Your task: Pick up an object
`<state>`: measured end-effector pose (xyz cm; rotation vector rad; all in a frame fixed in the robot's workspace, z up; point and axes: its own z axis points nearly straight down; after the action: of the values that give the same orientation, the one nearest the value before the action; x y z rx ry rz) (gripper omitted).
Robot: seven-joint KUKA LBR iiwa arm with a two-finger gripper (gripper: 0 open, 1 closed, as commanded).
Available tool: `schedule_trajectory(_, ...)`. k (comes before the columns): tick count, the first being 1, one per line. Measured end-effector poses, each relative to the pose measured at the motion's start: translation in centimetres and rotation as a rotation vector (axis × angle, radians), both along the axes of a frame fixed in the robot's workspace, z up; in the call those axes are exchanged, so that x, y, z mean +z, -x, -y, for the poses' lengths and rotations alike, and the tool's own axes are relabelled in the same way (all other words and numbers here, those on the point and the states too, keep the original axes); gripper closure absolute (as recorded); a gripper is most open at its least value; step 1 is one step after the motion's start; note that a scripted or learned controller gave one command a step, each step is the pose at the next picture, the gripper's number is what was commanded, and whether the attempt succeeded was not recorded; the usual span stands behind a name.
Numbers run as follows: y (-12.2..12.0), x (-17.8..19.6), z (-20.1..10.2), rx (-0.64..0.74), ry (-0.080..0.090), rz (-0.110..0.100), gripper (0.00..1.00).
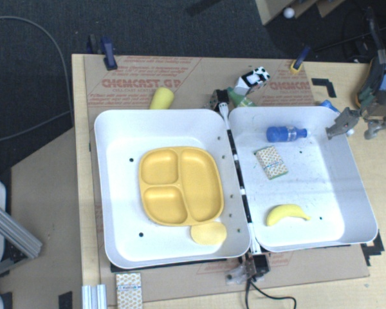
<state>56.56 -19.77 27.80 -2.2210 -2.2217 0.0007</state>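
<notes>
The right bin [347, 192] holds a blue bottle [286, 134] lying on its side, a small patterned packet [271, 161] and a yellow banana [287, 215]. My gripper [355, 129] hovers over the bin's far right rim, right of the bottle and apart from it. Its two fingers are spread open with nothing between them. In the left bin [116, 172] lies a yellow divided plate [180, 185], with a pale yellow disc [208, 233] at its near corner.
Behind the bins on the cardboard bench lie a yellow cup [161, 98] and a black-and-white toy [253, 79]. Blue clamps [107, 52] grip the bench's far edge. A patterned packet [128, 290] sits off the front left.
</notes>
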Motion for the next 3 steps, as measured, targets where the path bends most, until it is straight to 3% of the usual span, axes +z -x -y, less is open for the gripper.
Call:
schedule_trajectory(1,-1.8,-11.9,-4.8,0.001,-0.001,-0.002,0.0)
schedule_trajectory(2,-1.6,-19.4,-10.2,0.0,-0.001,-0.001,0.0)
schedule_trajectory(3,-6.3,-19.3,-7.7,0.001,0.001,0.001,0.0)
